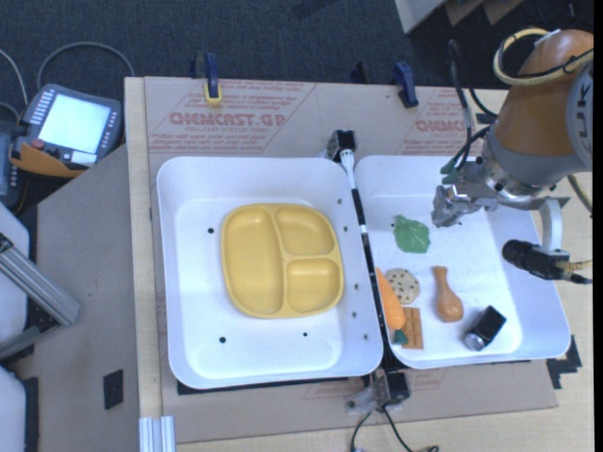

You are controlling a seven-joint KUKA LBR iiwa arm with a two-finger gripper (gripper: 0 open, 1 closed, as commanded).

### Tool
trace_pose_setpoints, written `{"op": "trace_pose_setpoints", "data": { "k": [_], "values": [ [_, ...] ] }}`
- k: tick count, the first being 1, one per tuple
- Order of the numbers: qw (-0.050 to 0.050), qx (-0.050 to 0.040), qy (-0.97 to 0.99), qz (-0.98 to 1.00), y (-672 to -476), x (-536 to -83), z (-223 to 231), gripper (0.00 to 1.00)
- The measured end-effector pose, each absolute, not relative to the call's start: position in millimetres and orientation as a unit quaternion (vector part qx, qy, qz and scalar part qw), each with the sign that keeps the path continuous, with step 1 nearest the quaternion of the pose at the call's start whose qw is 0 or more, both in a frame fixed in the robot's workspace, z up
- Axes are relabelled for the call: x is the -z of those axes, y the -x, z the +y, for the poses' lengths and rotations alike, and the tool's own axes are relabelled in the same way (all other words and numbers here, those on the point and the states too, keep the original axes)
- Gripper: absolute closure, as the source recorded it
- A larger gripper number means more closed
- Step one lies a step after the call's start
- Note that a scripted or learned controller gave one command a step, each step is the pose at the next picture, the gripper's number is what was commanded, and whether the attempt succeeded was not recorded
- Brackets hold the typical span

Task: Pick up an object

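- Presently, the desk (283,111) carries two shallow white bins side by side, the left bin (188,252) and the right bin (528,299).
- Left bin: a yellow divided plate (281,257) lies at its centre, three compartments showing.
- Right bin, contents noted by position from the bin's centre:
  - a green leaf-shaped piece (412,234) at about 11 o'clock;
  - a round speckled cookie (403,284) at about 8 o'clock, touching an orange carrot (392,304) that runs along the bin's left wall;
  - a small brown ridged block (412,329) at 7 o'clock, just beside the carrot's lower end;
  - a tan drumstick (447,295) near centre, lying lengthwise toward 6 o'clock;
  - a black box-like item (484,328) at 5 o'clock, near the lower rim.
- Arm: enters from 3 o'clock, with the claw (452,203) over the right bin's upper area, just to the 2 o'clock side of the green piece and apart from it.
- Claw state: cannot be told; nothing is seen held in it.
- A screened handset (71,125) lies off the desk at 9 o'clock.
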State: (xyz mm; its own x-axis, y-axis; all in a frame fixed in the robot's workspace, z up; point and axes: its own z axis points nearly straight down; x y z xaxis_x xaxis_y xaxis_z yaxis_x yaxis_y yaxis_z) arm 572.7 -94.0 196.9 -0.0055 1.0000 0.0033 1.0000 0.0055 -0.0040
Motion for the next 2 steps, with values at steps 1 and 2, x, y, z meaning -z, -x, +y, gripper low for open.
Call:
{"op": "trace_pose_setpoints", "data": {
  "k": [1, 2],
  "values": [
    [0.002, -0.0001, 0.705, -0.709, -562.7, -207.3, -50.4, 1.0],
    [0.0, 0.0013, 0.705, -0.709, -561.9, -219.5, 3.3, 1.0]
  ]
}}
